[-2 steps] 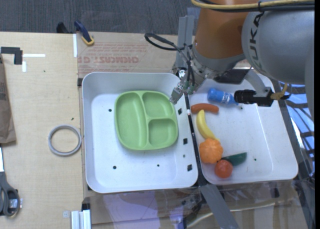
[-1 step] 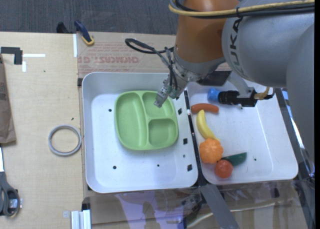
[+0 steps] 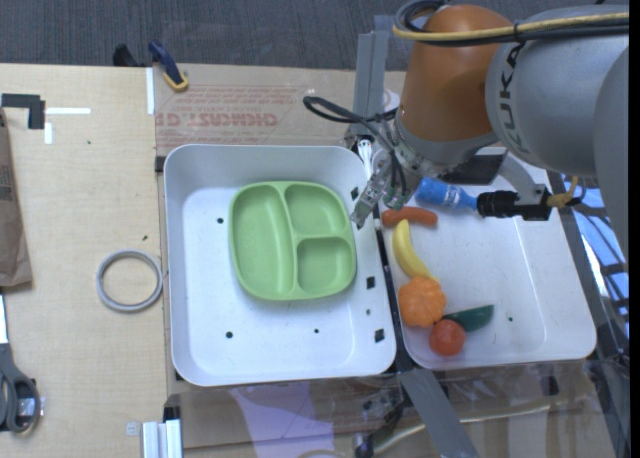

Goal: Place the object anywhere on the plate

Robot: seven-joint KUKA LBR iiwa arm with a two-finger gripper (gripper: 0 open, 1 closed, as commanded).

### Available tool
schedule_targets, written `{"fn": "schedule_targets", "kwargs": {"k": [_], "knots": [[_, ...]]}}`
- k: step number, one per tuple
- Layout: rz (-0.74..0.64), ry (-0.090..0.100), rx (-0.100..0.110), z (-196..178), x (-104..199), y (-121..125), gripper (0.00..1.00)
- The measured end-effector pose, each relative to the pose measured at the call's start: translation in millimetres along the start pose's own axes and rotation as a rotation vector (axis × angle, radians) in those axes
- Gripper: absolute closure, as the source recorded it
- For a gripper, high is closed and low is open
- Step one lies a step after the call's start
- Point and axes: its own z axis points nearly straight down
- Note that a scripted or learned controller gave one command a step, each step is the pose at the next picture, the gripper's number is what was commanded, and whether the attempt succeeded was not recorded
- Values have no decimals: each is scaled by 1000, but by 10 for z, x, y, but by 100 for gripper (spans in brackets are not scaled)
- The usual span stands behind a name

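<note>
Carrot (image 3: 410, 216) seemingly just beside fingers (image 3: 364, 208)

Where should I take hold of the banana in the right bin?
Grip the banana across its narrow middle, coming straight down from above. It lies flat and curved, its upper end near the orange carrot and its lower end touching the orange, so mid-body is freest.

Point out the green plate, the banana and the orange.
green plate (image 3: 262, 246): camera view, floor of its long left compartment.
banana (image 3: 406, 250): camera view, middle of its curve.
orange (image 3: 421, 301): camera view, centre of its top.
</note>
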Motion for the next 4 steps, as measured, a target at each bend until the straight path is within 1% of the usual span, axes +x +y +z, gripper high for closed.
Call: {"fn": "schedule_targets", "kwargs": {"k": [1, 2, 3, 4], "knots": [[-232, 1, -1, -2, 512, -370, 100], [-281, -1, -2, -360, 688, 331, 100], [-351, 0, -1, -188, 212, -304, 100], [-545, -2, -3, -686, 507, 134, 100]]}}
